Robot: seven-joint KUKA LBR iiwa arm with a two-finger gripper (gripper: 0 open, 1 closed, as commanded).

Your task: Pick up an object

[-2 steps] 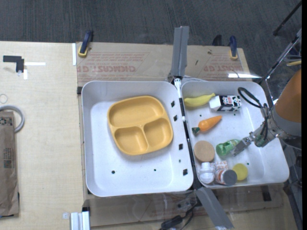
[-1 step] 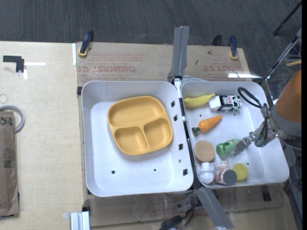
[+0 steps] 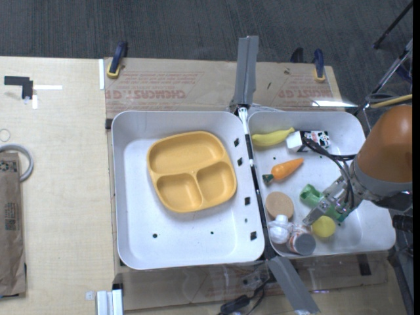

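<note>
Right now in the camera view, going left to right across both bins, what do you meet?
Yellow divided plate in the left bin → divider between the bins → orange carrot in the right bin → gripper → orange band of the arm.

— What's around the bins, from where you stand?

— A cardboard sheet (image 3: 216, 84) lies flat along the top of the frame, held by two blue clamps, one upper left (image 3: 118, 58) and one upper right (image 3: 319, 64).

— And on the left?

— Pale wooden benchtop (image 3: 52, 176), with a brown paper bag (image 3: 12, 222) at the left edge and a small black bracket (image 3: 20, 84) in the upper left corner. Dark grey carpet (image 3: 164, 12) runs across the very top.
</note>
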